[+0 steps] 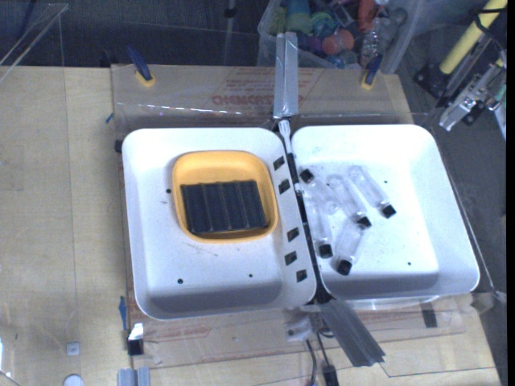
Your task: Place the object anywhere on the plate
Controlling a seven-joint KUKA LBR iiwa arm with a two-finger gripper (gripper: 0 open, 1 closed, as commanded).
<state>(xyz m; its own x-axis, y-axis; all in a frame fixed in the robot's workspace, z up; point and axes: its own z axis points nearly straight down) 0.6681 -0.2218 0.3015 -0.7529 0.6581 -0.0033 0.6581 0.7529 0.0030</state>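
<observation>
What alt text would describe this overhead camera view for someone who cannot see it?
Two shallow white bins sit side by side on a wooden bench: the left bin holds a yellow rounded-square plate with a dark ribbed block on it, and the right bin holds several clear plastic tubes with black caps.

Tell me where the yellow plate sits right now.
The yellow plate sits in the left white bin, carrying a dark ribbed rectangular block, beside the divider.
</observation>
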